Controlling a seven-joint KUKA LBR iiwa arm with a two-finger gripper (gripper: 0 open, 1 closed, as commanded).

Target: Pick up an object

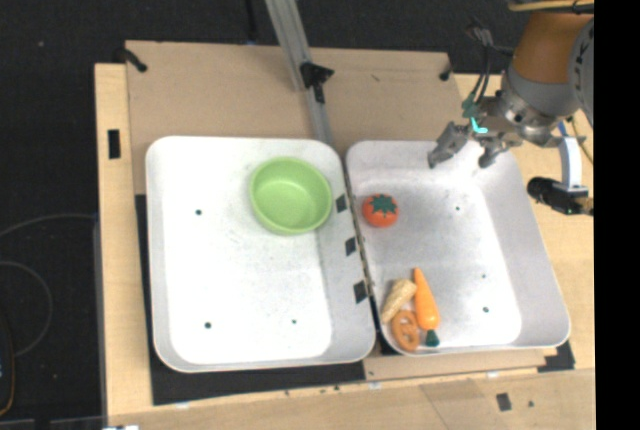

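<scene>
The gripper point(468, 150) hangs over the far edge of the right bin point(500, 248), toward that bin's far right corner, on the grey arm point(545, 68) that comes in from the right side of the worktop point(220, 88). Its two fingers point(443, 148) are spread apart with bare white bin floor showing between them; nothing is held.

In the right bin, a small red tomato point(380, 209) with a green top lies near the left wall, toward the far end and well apart from the gripper. At the near left corner of the same bin sits a cluster: an orange carrot point(425, 299) lying along the bin, a pale beige piece point(398, 297) just beside it on its left, and a round orange slice point(405, 329) touching the near ends of both.

The left bin point(200, 318) holds a green bowl point(290, 195), upright, near its far right corner.

A grey metal pole point(285, 8) slants from the far edge of the worktop down toward the seam between the two bins
</scene>
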